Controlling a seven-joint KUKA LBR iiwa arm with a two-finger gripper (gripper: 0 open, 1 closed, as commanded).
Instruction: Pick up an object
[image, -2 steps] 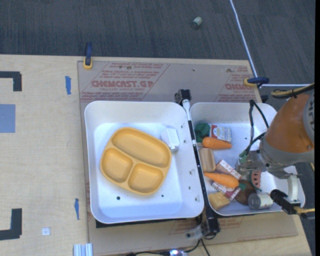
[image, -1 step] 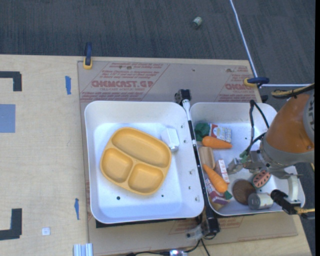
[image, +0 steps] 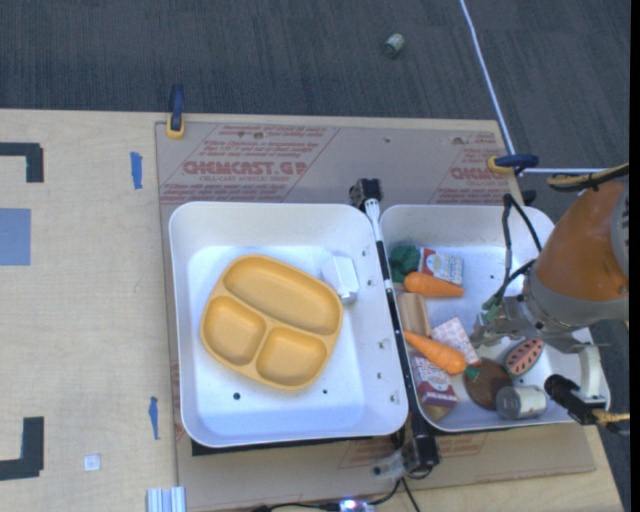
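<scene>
Hovering: hand (image: 497, 325) over right bin (image: 470, 225), near counter's right edge; opening cannot be told, nothing seen held | Targets: carrots (image: 434, 286), packets, strawberry-like piece (image: 524, 354), crowded in that bin | Risk: clutter may make the hand nudge neighbours or slip off rounded items | Left bin: yellow tray (image: 270, 322).

A pale wooden table (image: 80, 330) is seen from above, lit evenly. A brown board (image: 330, 160) printed with red lettering is laid on its right part and is held at its far corners by a yellow clamp (image: 176, 112) and a blue clamp (image: 510, 160). Black marks and blue tape pieces (image: 137, 170) lie left of the board. Beyond the board, dark grey carpet (image: 300, 50) is seen, with a small round object (image: 394, 43) on it.
</scene>
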